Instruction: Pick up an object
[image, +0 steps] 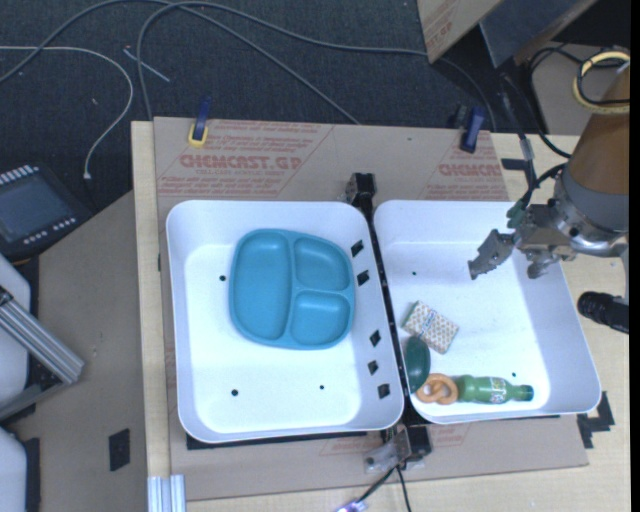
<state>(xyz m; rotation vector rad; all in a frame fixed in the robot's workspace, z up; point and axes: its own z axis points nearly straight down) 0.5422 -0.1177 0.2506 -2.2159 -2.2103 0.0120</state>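
The arm reaches in from the right edge of the camera view, and its pincer (512, 256) hangs over the far right part of the right bin (560, 330), with nothing between its fingers; the two dark fingers stand spread apart, so the pincer is released. The things to be picked lie together at the near left corner of that bin, well apart from the pincer. A green bottle (490, 390) lies on its side along the near wall, its narrow end pointing right. Touching its left end is an orange ring (434, 389), and just beside that, against the bin's left wall, sits a dark green rounded object (415, 359). A small patterned packet (431, 327) lies tilted just beyond the green object. The left bin (200, 380) holds a blue divided plate (291, 289) with three compartments, set toward the far middle of the bin. Both bins rest on a cardboard sheet (300, 150) covering the tabletop, with blue clamps (200, 122) at its far edge.
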